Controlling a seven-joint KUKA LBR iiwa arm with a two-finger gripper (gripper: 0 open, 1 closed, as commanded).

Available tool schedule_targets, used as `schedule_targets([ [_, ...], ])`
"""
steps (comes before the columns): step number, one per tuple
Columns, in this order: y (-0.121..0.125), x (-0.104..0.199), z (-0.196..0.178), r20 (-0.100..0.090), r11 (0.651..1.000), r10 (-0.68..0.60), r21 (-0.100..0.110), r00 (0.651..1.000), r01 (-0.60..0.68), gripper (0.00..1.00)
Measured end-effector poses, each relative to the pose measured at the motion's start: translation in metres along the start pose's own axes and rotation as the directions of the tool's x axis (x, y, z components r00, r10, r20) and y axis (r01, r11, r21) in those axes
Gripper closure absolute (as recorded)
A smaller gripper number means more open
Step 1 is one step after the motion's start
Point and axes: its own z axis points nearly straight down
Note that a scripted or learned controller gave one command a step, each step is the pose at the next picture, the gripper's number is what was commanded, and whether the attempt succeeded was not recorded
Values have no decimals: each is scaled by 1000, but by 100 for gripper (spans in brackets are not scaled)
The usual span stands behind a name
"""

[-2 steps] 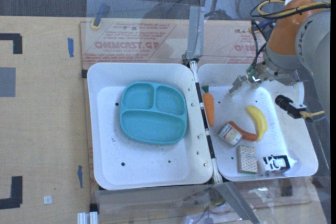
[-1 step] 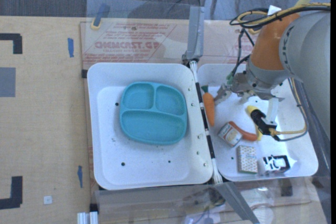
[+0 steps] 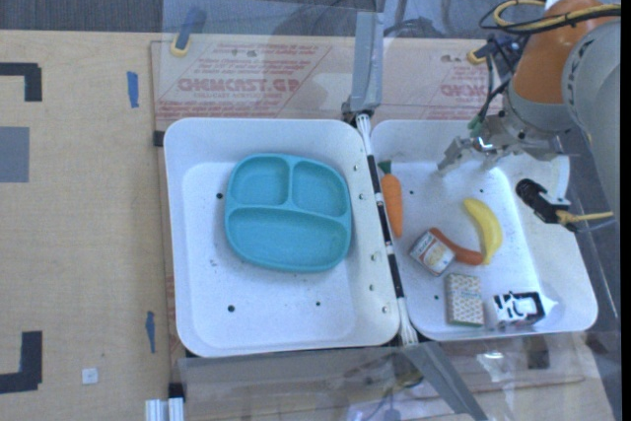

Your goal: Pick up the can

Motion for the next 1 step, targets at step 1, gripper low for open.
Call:
schedule_targets([
  [1,-9,-36,-1,-21,999,-41,6,999,41,0],
])
